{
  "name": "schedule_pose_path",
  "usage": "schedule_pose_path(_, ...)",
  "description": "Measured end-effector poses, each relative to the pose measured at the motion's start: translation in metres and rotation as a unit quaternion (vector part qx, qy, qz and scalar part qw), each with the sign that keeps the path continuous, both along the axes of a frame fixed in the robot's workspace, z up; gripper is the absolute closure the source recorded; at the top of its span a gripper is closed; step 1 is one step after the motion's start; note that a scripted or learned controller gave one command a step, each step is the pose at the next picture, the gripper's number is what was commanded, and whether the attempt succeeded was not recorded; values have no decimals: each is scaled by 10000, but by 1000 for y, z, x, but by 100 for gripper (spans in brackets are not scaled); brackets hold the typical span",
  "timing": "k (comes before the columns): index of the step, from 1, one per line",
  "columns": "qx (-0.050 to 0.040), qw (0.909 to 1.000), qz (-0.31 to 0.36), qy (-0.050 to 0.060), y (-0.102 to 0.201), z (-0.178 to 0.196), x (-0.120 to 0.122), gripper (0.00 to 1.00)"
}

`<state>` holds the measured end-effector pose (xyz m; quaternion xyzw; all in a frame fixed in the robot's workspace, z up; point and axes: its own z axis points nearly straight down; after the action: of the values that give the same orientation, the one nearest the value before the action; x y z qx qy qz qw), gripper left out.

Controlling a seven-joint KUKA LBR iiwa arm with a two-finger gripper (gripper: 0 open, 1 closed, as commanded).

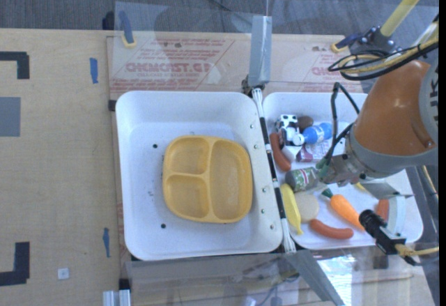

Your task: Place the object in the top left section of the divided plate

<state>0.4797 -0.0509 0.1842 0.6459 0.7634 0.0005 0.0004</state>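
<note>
Camera view looks down on the counter (pixel 56 158) with two white bins side by side; the left bin (pixel 139 123) holds a yellow divided plate (pixel 208 179), whose sections all look bare; the top left section (pixel 187 156) is a small compartment beside a larger one on the right and above another small one; the right bin (pixel 411 228) is crowded with toy foods: a carrot (pixel 343 208), a sausage (pixel 331 230), a banana (pixel 291 210), a small jar (pixel 302 179), a blue-capped bottle (pixel 317 133), a black-and-white cow toy (pixel 290 123) and a red piece (pixel 280 151) along the divider; the arm (pixel 394 120) reaches in from the right, and its pincer (pixel 339 171) sits low over the middle of that bin, just beside the jar and above the carrot; whether the pincer is apart or together I cannot tell, for the wrist hides it; nothing is seen held, so the object to be moved is judged to lie among the clutter in the right bin, most likely the jar or the carrot, though which is unsure; the step in hand looks like the pick, with the placing not begun; the next move calls for a secure grasp on one item without dragging its neighbours, a lift clear of the divider between the bins, travel leftward, and a descent over the upper left compartment rather than the large one.
</note>
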Motion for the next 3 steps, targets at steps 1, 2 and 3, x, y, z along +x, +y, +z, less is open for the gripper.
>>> schedule_pose_path(1, -2, 9885, -1512, 8, 24, 0, 6, 100)
schedule_pose_path(2, -1, 9932, -1163, 12, 188, 3, 30, 100)
schedule_pose_path(3, -8, 9790, -2040, 15, 201, 178, 3, 100)
